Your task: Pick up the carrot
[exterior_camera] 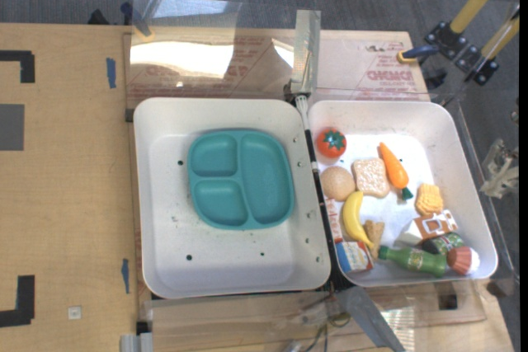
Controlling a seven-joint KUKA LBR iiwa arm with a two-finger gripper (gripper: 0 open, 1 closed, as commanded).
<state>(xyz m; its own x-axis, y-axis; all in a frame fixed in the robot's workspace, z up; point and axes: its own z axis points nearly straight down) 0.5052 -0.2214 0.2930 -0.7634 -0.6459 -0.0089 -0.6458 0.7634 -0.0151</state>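
The carrot (394,166) is small and orange with a green stalk end. It lies at a slant in the middle of the right bin (437,121), just right of a slice of toast (371,176).
The right bin also holds a tomato (332,143), a bread roll (337,182), a banana (355,216), a cracker (428,199), a green bottle (414,260) and small cartons (436,225). A teal divided plate (242,178) sits in the left bin (157,202). Yellow clamps (474,8) stand at the far right.
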